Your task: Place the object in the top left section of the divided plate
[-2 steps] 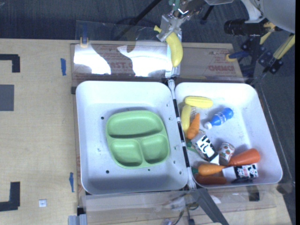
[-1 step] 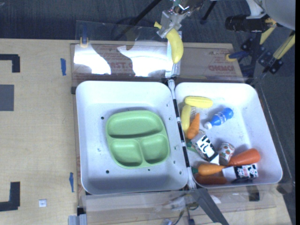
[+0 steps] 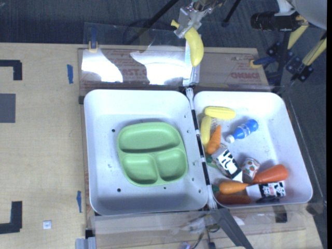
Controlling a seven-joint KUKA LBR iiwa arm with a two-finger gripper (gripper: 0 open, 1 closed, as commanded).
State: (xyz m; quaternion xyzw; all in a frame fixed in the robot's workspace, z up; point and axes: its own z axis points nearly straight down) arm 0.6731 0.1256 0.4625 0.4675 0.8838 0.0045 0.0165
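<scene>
Claw (image 3: 188,24) pinches banana (image 3: 195,47) by top end, hanging upright above bins' far edge. You see plate (image 3: 151,153) down-left of it; carry banana that way.

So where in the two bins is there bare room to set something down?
The green divided plate has all three sections bare, and the left bin floor is bare round it. The right bin is crowded along its left and bottom with carrots, bananas and bottles; its upper right corner is free. The tool holds a banana.
</scene>
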